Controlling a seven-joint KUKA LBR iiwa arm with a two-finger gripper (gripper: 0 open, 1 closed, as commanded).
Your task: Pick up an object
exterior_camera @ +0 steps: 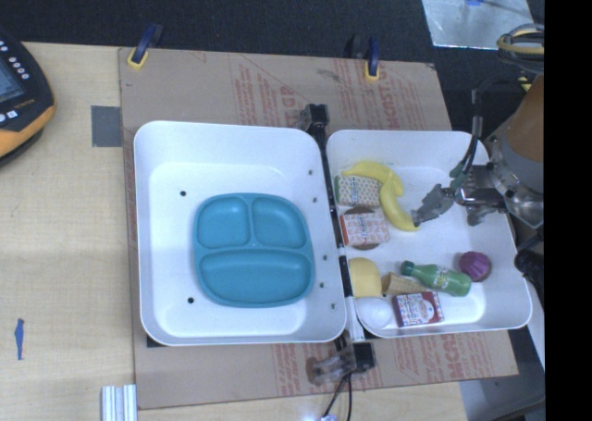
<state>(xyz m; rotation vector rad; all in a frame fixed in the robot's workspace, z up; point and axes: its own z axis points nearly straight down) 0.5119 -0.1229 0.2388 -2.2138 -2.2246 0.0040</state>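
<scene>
Right, jaws [433, 209] empty over bin [499, 322] centre, just beside banana [390, 190].

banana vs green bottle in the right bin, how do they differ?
The banana is yellow and curved; the green bottle is straight, with a yellow label band. The banana lies toward the bin's far side, by the pincer; the green bottle lies nearer the front, beside the purple object. Both lie flat in the right bin.

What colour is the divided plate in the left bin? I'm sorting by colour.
Blue-teal plate, clear in the camera view.
</scene>
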